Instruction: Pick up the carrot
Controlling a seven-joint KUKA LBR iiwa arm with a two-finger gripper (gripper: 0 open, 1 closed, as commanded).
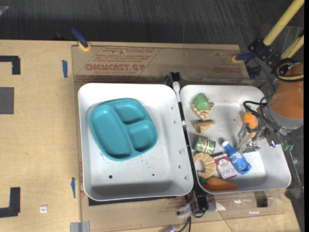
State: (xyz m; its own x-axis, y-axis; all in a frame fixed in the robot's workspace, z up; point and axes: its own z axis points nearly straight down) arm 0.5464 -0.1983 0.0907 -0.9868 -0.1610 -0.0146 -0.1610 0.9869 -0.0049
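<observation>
Two white bins side by side on table. Left bin holds teal divided plate. Right bin holds clutter. Carrot lies flat at right bin's near edge, just below small red box and beside sliced cracker stack. Blue bottle lies tilted just above-right of carrot. Green can and green toy sit farther up from carrot. Hand hovers above-right of carrot, near bottle's cap; cannot tell how wide its fingers are.
</observation>
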